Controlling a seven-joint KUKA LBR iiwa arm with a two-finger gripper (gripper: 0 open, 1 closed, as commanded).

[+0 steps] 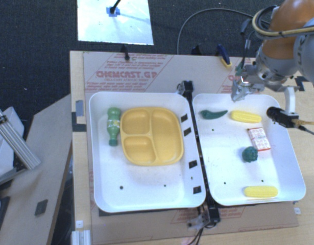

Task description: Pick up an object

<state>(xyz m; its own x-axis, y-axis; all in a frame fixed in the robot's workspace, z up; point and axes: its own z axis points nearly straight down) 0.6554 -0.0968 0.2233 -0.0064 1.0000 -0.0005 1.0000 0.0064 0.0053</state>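
The right bin (284, 188) holds a dark green pepper (213, 114), a yellow corn cob (245, 117), a small red-and-white box (259, 139), a teal lump (249, 154) and a second yellow cob (261, 191). My gripper (240, 92) hangs over the back edge of the right bin, above and a little left of the far corn cob, right of the pepper. Nothing shows between its fingers.
The left bin (103, 188) carries a yellow divided tray (151, 136) and a green bottle (113, 126) lying beside it. A black hinge strip (193, 142) joins the two bins. A black cylinder (280, 116) on the arm juts over the right bin's far right edge.
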